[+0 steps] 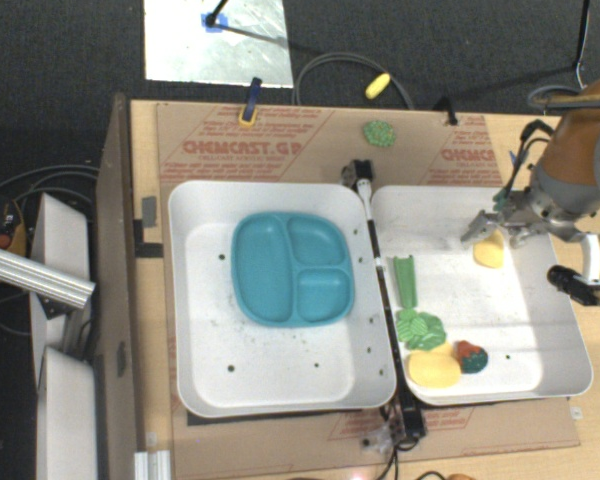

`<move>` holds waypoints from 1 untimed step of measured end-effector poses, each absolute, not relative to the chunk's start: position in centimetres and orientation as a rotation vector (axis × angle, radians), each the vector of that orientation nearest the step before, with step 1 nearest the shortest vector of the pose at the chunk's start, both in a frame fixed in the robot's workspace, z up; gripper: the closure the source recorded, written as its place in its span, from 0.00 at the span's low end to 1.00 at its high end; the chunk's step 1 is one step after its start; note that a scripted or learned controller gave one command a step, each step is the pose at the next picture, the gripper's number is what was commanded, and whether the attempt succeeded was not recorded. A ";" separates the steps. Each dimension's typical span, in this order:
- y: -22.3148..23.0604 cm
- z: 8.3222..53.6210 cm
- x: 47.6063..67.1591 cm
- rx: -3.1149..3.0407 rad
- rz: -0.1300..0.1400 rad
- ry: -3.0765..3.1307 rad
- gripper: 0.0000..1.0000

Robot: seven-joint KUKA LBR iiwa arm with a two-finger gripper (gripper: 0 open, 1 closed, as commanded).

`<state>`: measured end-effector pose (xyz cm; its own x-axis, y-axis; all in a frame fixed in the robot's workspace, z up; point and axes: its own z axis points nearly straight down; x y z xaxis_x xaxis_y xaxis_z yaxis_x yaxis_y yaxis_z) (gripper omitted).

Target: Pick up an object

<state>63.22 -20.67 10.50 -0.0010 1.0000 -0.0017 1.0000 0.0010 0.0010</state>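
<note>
My gripper [502,232] hangs over the far right part of the right bin [550,298], coming in from the right edge. Its fingers are spread open, and nothing is held between them. A pale yellow piece [489,254] lies on the bin floor just below and in front of the fingertips; I cannot tell whether it touches them. Along the bin's left side lie a green stick [406,279] and a green leafy piece [420,327]. A larger yellow lump [434,370] and a small red and teal object [469,355] sit near the front.
The left bin [205,298] holds a blue divided plate [291,269]. A black divider rail [378,268] runs between the bins. On the cardboard behind them lie a small green object [379,133] and a yellow-tipped cable [378,86].
</note>
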 end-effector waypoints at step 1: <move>-20.6 8.4 62.4 2.219 -0.001 2.221 0.00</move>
